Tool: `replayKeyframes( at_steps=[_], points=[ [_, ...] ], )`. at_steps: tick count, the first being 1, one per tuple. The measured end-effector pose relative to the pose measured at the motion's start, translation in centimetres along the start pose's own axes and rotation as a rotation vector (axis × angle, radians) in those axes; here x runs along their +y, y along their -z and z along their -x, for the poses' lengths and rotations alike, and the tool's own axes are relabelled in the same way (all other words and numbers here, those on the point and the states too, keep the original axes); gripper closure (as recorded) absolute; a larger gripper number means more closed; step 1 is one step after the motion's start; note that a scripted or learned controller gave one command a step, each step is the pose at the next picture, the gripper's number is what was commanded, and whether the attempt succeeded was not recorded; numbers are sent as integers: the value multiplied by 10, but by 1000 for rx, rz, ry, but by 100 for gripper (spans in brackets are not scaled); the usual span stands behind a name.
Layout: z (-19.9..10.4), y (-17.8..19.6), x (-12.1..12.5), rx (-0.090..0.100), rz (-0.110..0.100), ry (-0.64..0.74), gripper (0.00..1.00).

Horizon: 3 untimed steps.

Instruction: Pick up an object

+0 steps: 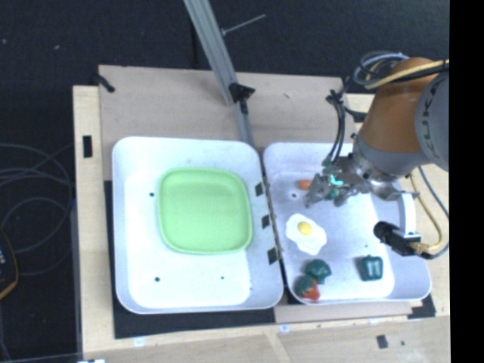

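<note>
My gripper (321,193) hangs low over the upper middle of the right bin (408,290), reaching in from the right under the orange wrist band. A small orange piece (303,184) lies just left of the gripper, touching or nearly touching it. A toy fried egg (305,232) lies below the gripper, apart from it. Near the bin's front wall sit a dark green piece (318,270) and a red piece (308,287) side by side. A teal green pepper-like piece (370,268) rests at the front right.
The left bin (132,203) holds a light green square plate (205,209). A grey metal pole (215,48) slants down from the top to the divider between the bins. Black cable fittings (393,238) hang by the arm at the right bin's right side.
</note>
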State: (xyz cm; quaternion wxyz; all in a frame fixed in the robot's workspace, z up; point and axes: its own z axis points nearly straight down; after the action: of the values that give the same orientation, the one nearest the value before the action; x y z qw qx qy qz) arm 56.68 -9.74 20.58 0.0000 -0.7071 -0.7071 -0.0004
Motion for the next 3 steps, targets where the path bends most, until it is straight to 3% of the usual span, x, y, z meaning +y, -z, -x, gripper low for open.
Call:
replayKeyframes(
  at_steps=[1, 3],
  points=[
    [0, 0, 0, 0, 0, 0, 0],
    [4, -106, -9, -1, -1, -1, 0]
  ],
)
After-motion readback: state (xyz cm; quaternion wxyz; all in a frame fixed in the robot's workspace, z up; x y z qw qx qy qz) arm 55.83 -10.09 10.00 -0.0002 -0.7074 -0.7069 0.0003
